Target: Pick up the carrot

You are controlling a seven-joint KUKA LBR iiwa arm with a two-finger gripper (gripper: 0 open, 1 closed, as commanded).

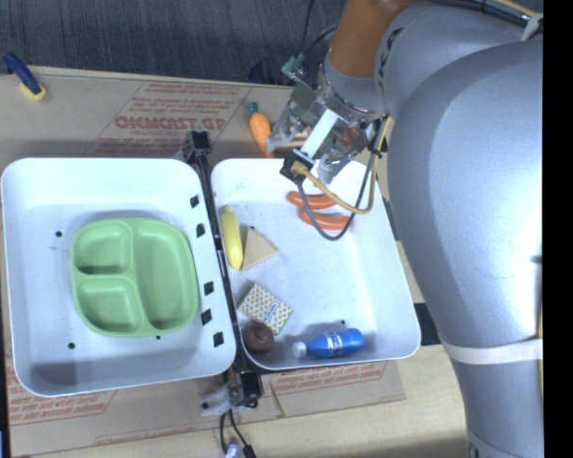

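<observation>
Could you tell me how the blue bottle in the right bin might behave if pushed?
The blue bottle lies on its side, so it would probably roll. It looks small and plastic, likely light. The right bin has its front wall beside it, which should stop it.

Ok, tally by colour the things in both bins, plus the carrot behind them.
Green: 1, plate
Yellow: 1, banana
Tan: 2, wedge, patterned square
Brown: 1, round lump
Blue: 1, bottle
Orange: 2, carrot, curved piece
Total: 8
</observation>
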